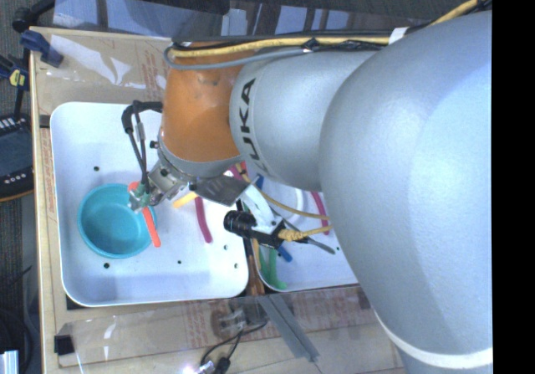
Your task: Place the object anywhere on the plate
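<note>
One orange stick [151, 226] just below gripper [144, 194]

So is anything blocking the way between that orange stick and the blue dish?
Nothing visible does. The thin orange stick lies at the right rim of the round turquoise plastic plate, directly under the gripper.

From my station I see the grey arm [368, 155] reaching in from the right across both bins, its orange band [196, 117] over the left white bin [75, 280]. The gripper [144, 194] sits at the right rim of a blue plate [109, 222], with an orange stick-like object [151, 226] lying just below it, one end touching that rim; I cannot make out the finger gap. A pink stick [203, 220] lies beside it on the bin floor, and green [269, 268] and blue pieces [284, 253] show in the right bin.
</note>
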Robot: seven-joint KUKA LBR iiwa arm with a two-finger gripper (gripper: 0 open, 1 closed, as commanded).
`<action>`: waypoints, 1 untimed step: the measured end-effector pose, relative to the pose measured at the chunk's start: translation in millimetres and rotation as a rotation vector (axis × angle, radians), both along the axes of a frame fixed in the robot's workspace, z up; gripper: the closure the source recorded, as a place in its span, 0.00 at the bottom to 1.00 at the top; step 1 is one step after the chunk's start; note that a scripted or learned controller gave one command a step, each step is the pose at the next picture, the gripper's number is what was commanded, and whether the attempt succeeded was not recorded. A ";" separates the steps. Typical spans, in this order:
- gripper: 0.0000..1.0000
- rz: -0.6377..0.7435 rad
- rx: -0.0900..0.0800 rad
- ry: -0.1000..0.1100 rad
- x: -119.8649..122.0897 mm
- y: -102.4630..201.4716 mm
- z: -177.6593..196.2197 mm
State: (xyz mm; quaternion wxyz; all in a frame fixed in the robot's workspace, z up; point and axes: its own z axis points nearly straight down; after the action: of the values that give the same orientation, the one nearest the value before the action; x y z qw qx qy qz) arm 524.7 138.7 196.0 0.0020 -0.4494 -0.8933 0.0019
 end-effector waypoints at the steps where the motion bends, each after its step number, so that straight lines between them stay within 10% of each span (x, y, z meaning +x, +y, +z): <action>1: 1.00 -0.044 0.001 -0.003 77.0 -49.9 11.2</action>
State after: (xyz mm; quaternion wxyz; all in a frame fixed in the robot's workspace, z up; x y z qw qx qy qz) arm 601.7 88.8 207.2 0.0009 -0.4690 -0.8832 0.0007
